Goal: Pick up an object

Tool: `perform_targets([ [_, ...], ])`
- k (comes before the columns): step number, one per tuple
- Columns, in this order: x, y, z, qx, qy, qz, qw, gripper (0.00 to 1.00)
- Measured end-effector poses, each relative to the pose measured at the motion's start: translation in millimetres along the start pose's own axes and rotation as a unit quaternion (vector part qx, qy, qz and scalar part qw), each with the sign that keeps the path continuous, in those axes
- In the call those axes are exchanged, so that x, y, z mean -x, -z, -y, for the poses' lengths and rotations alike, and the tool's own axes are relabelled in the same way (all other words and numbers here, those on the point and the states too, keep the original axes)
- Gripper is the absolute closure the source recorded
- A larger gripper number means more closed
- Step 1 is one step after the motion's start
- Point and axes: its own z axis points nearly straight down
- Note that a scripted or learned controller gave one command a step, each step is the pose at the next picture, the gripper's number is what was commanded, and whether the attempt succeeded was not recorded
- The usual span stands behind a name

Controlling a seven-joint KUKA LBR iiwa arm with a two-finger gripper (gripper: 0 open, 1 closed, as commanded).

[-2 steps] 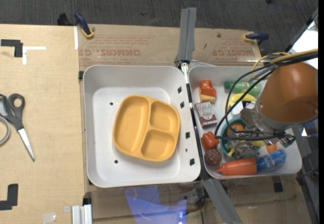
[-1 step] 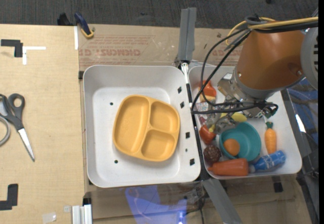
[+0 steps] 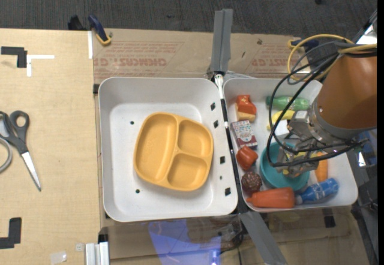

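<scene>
Two bins side by side on desk (image 3: 48,138). Left bin (image 3: 114,156) holds divided plate (image 3: 174,151) near middle. Right bin (image 3: 345,189) holds many small things: carton (image 3: 243,133) near left wall, bowl (image 3: 277,172) right of it, bottle (image 3: 319,190) near front. Arm (image 3: 351,93) hangs over right bin. Scissors (image 3: 21,144) lie on desk, well left of bins.

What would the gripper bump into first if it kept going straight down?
Probably the teal bowl in the right bin. The gripper points down over it, though how high above it sits is hard to judge from this slanted view.
</scene>
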Motion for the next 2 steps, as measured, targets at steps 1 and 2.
perform_targets([
  [1,-28.3,-92.1,13.4,0.0,0.089,0.0,0.9961,1.0],
  [2,8.0,26.1,-18.8,-0.001,0.109,0.001,0.994,1.0],
])
